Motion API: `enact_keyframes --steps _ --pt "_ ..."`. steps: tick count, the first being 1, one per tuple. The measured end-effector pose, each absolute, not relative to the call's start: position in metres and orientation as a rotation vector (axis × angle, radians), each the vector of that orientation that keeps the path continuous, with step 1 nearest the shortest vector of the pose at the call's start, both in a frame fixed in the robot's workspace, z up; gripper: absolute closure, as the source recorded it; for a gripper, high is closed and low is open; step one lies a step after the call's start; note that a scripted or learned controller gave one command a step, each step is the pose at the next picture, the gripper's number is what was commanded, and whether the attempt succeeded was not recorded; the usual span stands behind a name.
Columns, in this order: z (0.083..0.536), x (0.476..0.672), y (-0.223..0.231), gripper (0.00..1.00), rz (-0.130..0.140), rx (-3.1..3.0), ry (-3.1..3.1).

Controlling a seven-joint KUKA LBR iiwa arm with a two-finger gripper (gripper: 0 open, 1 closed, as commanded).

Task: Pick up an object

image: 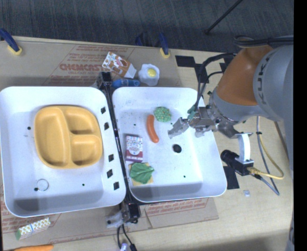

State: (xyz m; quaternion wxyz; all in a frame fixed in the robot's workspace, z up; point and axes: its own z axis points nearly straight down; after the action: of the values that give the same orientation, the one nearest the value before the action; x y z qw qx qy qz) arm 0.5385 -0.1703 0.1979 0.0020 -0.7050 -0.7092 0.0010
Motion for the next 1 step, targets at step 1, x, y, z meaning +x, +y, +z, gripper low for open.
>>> enact_keyframes --steps 1 --pt "0.0908 0.5997 -0.1200 0.00 0.003 -2.003 -2.415"
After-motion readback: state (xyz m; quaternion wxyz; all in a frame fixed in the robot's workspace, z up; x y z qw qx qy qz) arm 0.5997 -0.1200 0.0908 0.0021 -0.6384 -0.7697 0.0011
